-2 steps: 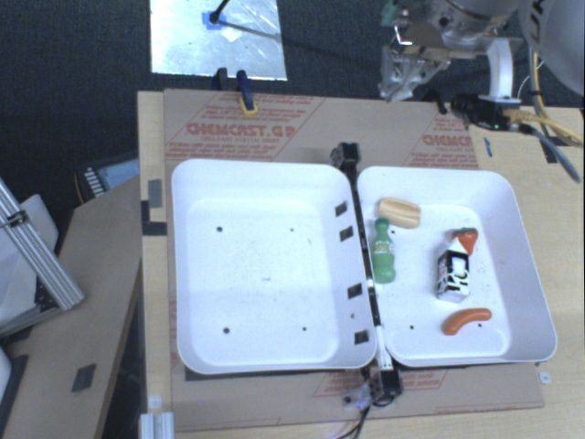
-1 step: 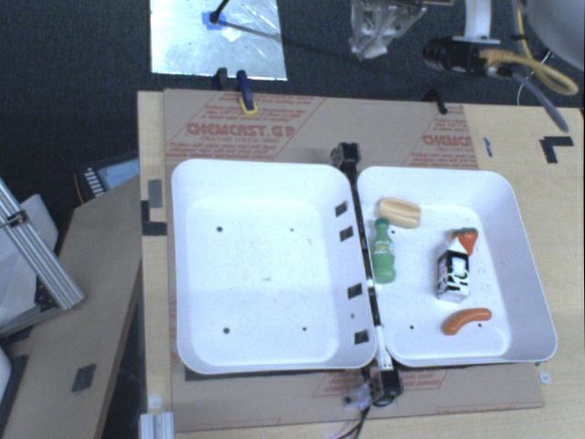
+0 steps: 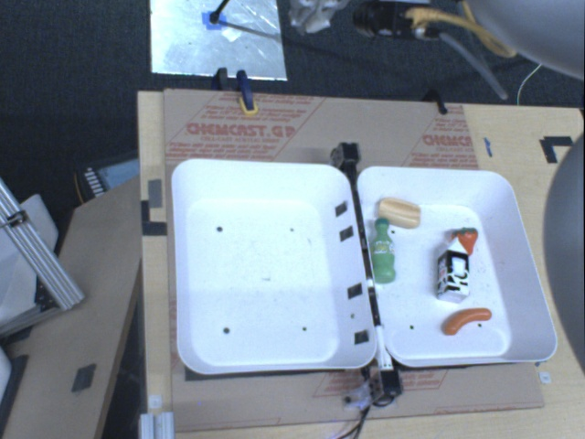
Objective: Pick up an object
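Pincer (image 3: 317,0): pale grey metal, blurred, high at the top edge of the camera view, above the dark floor and well apart from both bins; open or closed cannot be told; nothing seen in its grip.
Arm (image 3: 512,12): grey, bulky, top right corner, with yellow and grey cables beside the wrist.
Silver sheet (image 3: 218,26): lies on the floor left of the pincer, a small blue mark on it.
Worktop (image 3: 302,126): covered by brown printed cardboard, carrying two white bins side by side.
Right bin (image 3: 526,245), contents, all lying apart from one another:
- tan roll (image 3: 399,212), near the far left corner.
- green bottle (image 3: 383,252), just in front of the roll, along the left wall.
- black-and-white carton (image 3: 454,271) with an orange-red top, centre-right.
- orange sausage (image 3: 466,320), in front of the carton, towards the near wall.
Left bin (image 3: 183,273): white, dark dots on its floor.
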`<state>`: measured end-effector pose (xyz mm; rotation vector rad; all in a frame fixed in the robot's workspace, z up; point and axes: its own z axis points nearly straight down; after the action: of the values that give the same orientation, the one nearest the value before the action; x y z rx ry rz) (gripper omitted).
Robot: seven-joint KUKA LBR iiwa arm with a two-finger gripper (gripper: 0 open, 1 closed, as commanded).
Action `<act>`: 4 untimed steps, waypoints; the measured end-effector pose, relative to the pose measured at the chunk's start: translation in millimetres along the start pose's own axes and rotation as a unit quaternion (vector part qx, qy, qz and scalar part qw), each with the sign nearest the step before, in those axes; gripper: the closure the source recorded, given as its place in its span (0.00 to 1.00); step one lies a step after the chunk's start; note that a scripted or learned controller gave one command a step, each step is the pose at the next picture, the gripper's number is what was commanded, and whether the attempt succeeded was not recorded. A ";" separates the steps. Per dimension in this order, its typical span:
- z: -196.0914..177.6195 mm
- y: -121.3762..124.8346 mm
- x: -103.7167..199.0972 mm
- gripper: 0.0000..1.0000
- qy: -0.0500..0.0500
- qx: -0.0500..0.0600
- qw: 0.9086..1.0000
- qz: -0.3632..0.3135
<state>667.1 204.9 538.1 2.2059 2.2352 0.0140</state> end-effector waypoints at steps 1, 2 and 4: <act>129.0 -68.8 -18.5 1.00 -0.004 0.011 1.000 0.007; 228.8 -144.8 -56.0 1.00 -0.004 0.010 1.000 0.007; 12.7 -67.9 32.0 1.00 0.000 -0.005 1.000 0.003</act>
<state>598.8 236.1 525.0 2.2078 2.2231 0.0264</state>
